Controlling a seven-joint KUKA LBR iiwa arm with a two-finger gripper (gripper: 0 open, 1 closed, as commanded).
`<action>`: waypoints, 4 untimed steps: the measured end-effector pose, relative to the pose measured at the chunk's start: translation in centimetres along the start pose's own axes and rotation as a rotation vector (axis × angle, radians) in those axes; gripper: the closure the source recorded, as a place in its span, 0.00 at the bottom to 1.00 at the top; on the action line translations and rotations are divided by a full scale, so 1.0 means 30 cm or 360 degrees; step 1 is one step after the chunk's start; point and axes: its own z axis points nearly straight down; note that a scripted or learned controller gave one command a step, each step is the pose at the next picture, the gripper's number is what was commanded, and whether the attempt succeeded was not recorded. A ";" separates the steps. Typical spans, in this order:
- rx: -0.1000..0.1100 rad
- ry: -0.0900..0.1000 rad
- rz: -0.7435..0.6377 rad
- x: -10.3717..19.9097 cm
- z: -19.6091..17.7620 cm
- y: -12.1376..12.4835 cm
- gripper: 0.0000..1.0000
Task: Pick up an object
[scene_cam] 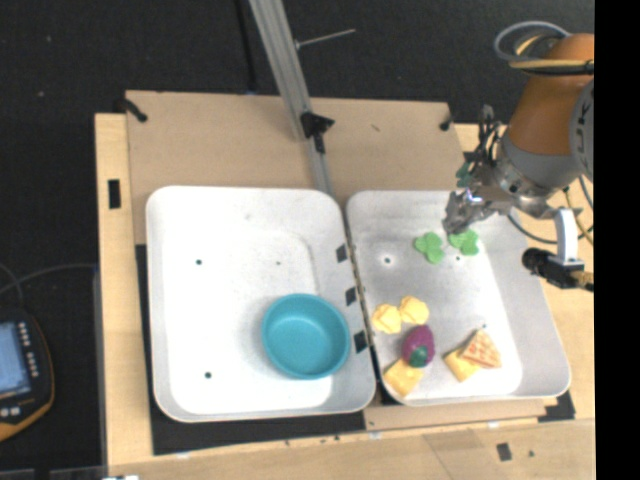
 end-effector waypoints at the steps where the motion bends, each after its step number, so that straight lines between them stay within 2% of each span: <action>1: 0.0007 0.0001 -0.0001 -0.005 -0.155 0.004 1.00; 2: 0.0010 0.0002 0.0001 0.141 -0.145 -0.051 1.00; 3: 0.0012 0.0005 -0.0001 0.307 -0.170 -0.076 1.00; 4: 0.0011 0.0003 0.0000 0.441 -0.138 -0.098 1.00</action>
